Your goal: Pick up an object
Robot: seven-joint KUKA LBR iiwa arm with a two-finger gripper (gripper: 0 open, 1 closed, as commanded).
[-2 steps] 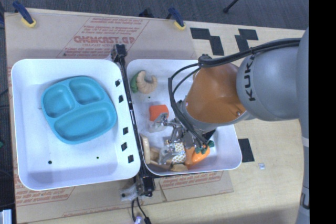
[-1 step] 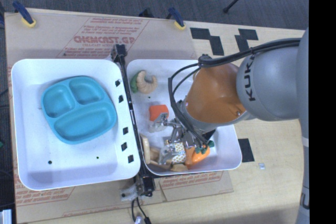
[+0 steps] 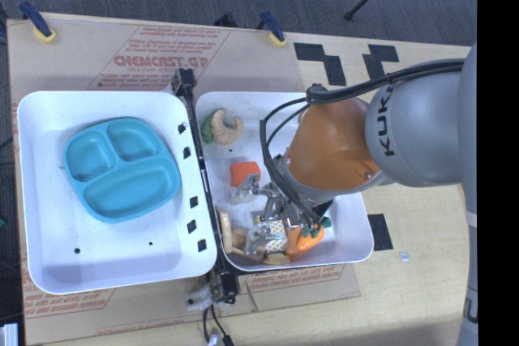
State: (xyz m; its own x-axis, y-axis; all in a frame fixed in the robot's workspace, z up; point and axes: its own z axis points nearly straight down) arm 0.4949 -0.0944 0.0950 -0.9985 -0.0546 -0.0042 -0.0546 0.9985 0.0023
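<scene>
Tool (image 3: 266,216) low in right bin (image 3: 243,105), orange block (image 3: 245,173) seemingly just beyond

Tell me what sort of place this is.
Most likely a robotics lab or test cell, not a home. A KUKA arm reaches over two white bins set on a cardboard-covered bench held with clamps; black-and-white marker patterns sit on the bench top.

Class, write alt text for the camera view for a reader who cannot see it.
A grey KUKA arm with an orange band reaches down into the right white bin, over small toy foods. The left white bin holds a blue plastic divided plate.
</scene>
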